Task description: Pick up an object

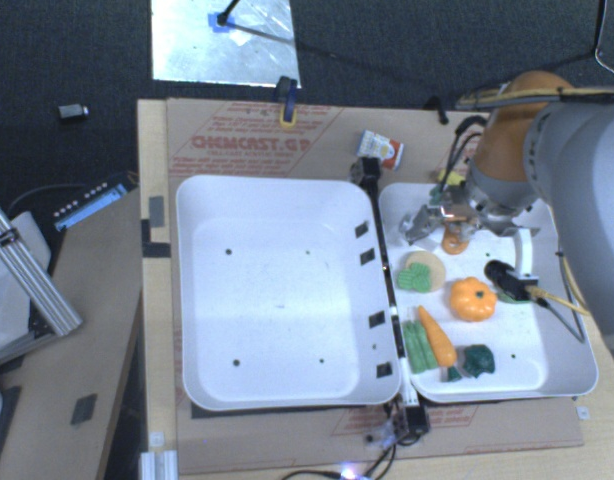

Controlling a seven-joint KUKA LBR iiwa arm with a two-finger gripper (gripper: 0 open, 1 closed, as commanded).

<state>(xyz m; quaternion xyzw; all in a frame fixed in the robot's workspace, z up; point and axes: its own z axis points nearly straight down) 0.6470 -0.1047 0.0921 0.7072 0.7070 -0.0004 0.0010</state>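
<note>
The gripper [439,218] hangs low over the back of the right bin [567,368]; I cannot tell how its jaws stand. A small orange bottle [454,238] stands upright just beside it. Nearer me lie a pumpkin [471,299], then a carrot [438,338] on a slant, thin end pointing toward the bin's back.

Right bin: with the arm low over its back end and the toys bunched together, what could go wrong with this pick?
1. The hand sits by a small orange piece; a slightly off close may just push it.
2. The pumpkin, the green-and-cream toy and the carrot lie close together, so one may be knocked.
3. The bin wall is near the hand and could be clipped.
</note>
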